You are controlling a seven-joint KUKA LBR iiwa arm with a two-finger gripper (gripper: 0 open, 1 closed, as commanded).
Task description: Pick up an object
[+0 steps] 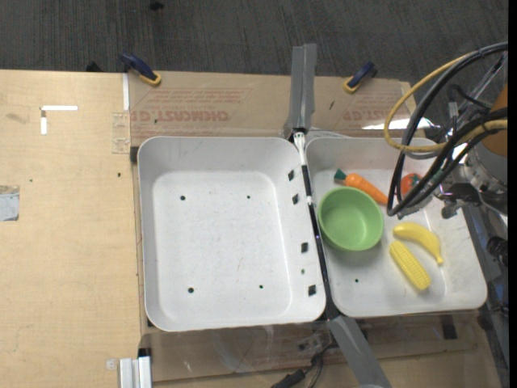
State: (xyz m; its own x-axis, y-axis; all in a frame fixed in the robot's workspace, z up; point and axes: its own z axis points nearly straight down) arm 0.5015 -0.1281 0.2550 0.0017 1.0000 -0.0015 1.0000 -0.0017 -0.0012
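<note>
Your things sit in the right bin (477,293): a green bowl (350,219), carrot (365,186), banana (421,237) and corn (409,265). The arm (485,148) waits at the right; you cannot tell how its jaws stand. Go for the banana, coming straight down.

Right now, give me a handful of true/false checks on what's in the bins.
1. The green bowl sits in the right bin. True.
2. The banana lies inside the bowl. False: it lies on the bin floor, to the bowl's right.
3. The corn cob lies close beside the banana. True.
4. The carrot is in the left bin. False: it is in the right bin, just behind the bowl.
5. The bowl stands upside down. False: its opening faces up.
</note>
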